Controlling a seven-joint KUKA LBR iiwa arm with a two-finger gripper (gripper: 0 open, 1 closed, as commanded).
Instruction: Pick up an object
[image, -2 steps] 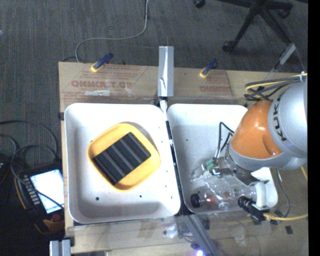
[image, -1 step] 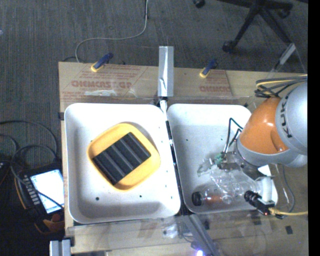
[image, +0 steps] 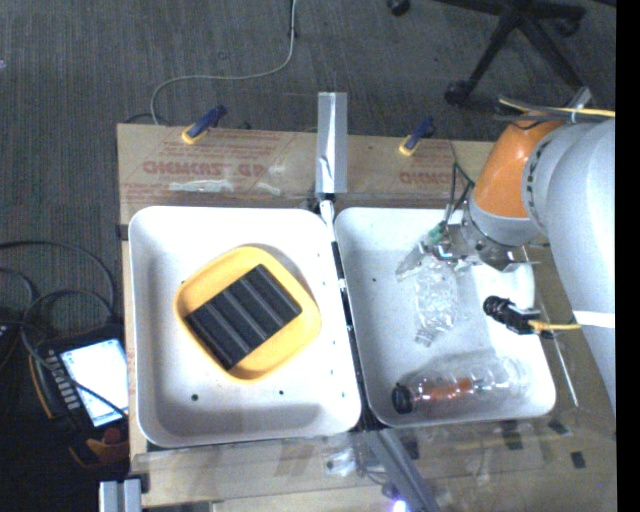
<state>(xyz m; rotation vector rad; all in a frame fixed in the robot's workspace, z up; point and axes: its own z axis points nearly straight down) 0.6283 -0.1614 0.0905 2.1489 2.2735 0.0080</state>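
From my feed, the arm (image: 560, 200) comes in over the right bin (image: 380, 390), its orange band sitting at that bin's far right corner. The hand (image: 455, 245) is low over the far part of the bin, but it is mostly masked by the wrist, so I cannot tell whether it is open, closed or gripping anything.

Just beside the hand, on its near side, lies a crumpled clear plastic piece (image: 435, 295); I cannot tell whether the two touch. Further toward me from the hand, along the bin's near wall, a clear plastic bottle (image: 460, 385) lies on its side, dark cap pointing toward the left bin. A small black part (image: 505, 312) on a cable hangs below the arm, between hand and bottle.

Well apart from the hand, across the divider, the left bin (image: 160, 400) holds a yellow tray with a black ribbed insert (image: 248, 312), set at a slant. Both bins rest on the worktop (image: 220, 165).
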